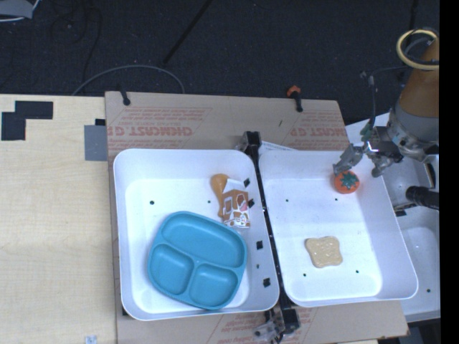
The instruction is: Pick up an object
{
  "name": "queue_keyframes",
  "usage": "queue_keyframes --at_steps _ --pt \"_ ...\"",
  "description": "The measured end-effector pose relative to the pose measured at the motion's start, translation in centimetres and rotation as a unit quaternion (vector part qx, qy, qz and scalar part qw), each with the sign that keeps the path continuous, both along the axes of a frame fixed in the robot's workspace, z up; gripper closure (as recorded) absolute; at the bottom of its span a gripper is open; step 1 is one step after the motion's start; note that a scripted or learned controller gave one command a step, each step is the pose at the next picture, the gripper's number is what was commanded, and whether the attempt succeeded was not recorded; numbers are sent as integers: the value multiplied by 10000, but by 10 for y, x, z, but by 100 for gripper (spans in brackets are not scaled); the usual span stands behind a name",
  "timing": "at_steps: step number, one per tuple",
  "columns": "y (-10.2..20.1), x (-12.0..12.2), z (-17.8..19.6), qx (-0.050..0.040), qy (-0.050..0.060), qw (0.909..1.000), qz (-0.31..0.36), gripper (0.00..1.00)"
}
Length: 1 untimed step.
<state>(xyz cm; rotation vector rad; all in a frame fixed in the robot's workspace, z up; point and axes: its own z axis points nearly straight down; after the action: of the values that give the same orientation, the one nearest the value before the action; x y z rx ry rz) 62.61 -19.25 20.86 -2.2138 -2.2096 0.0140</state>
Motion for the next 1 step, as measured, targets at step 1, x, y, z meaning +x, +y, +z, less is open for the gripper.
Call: queue_keyframes --at_steps 1 --pt "0 3 9 -13 -67 10000 11 0"
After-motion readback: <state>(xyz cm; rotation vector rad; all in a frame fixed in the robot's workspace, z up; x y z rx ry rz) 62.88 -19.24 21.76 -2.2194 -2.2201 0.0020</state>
